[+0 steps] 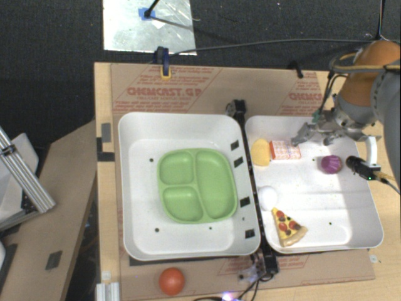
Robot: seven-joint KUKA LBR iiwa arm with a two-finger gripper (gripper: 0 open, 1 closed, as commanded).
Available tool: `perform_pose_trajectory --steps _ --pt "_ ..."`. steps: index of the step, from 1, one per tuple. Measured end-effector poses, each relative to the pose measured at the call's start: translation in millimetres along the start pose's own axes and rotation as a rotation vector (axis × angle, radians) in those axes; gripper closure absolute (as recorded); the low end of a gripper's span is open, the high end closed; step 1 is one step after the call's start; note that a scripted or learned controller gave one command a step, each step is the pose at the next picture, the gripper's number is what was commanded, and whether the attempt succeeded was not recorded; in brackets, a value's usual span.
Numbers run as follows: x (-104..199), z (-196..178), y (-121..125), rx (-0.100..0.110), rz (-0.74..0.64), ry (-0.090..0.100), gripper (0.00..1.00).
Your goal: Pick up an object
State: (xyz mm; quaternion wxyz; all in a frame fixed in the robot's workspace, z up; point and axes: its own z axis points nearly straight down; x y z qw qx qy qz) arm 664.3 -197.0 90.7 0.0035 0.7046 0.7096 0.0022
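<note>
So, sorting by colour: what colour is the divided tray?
Light green tray, camera view.

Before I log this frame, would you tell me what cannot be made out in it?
- Hand, camera view: too small and blurred to tell open from shut.
- Arm: cut off by the right edge.
- White object: blends into the right bin; identity unclear.
- Printing on the red-and-white packet: too small to read.

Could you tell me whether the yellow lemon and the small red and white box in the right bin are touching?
Touching: the camera view shows the lemon and the box side by side with no white bin floor between their edges.
</note>
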Motion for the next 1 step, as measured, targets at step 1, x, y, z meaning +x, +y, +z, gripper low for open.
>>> perform_pose_trajectory --steps 1 --pt "0.0 -13.3 2.6 -0.010 -0.003 -0.004 1.00"
